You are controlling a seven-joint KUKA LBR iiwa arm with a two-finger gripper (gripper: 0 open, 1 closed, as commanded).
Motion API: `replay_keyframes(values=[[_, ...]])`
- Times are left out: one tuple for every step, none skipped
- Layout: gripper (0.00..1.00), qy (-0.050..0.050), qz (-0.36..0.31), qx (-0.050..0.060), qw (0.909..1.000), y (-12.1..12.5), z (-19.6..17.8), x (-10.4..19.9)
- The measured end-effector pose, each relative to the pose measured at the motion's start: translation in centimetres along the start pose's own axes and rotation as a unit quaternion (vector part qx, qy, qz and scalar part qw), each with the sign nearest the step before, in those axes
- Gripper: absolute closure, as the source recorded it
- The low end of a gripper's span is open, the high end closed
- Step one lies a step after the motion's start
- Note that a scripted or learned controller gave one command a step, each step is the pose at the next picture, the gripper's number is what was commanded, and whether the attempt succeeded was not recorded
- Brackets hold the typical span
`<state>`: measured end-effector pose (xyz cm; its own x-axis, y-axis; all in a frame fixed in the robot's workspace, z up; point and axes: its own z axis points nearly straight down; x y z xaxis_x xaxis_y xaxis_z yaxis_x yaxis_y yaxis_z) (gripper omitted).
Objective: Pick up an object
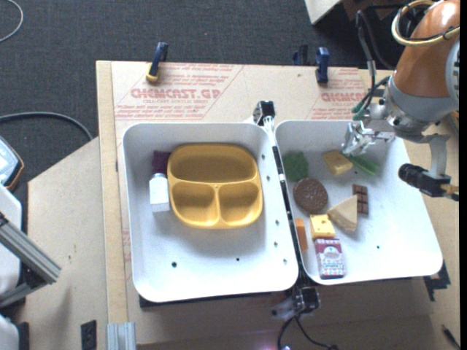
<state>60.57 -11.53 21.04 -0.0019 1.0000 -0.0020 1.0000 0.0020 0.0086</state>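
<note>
My gripper [355, 143] hangs over the back of the right bin [408, 254], just above and right of a tan block [337, 162], with a green leafy piece [365, 165] beside it. Nothing shows between its fingers. Below lie a green pad [295, 165], a round brown cookie [311, 194], a chocolate bar piece [360, 200], a pale cheese wedge [344, 214], a yellow block [322, 226], an orange stick [301, 233] and a red packet [331, 259].
The left bin [211, 268] holds a yellow divided plate [214, 184], a small white bottle [159, 192] and a dark maroon item [160, 159]. Clamps [322, 64] sit on the board's far edge. The arm's orange band [427, 46] looms at the upper right.
</note>
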Motion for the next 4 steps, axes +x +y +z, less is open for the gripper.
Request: replay_keyframes(values=[[1.0,0.0,0.001,0.002,1.0,0.1,-1.6,0.0],[1.0,0.002,-0.001,0.007,1.0,-3.2,-0.6,3.7],[1.0,0.002,0.0,0.006,1.0,-6.9,-1.5,6.1],[1.0,0.002,0.0,0.005,1.0,-7.6,-2.5,7.3]])
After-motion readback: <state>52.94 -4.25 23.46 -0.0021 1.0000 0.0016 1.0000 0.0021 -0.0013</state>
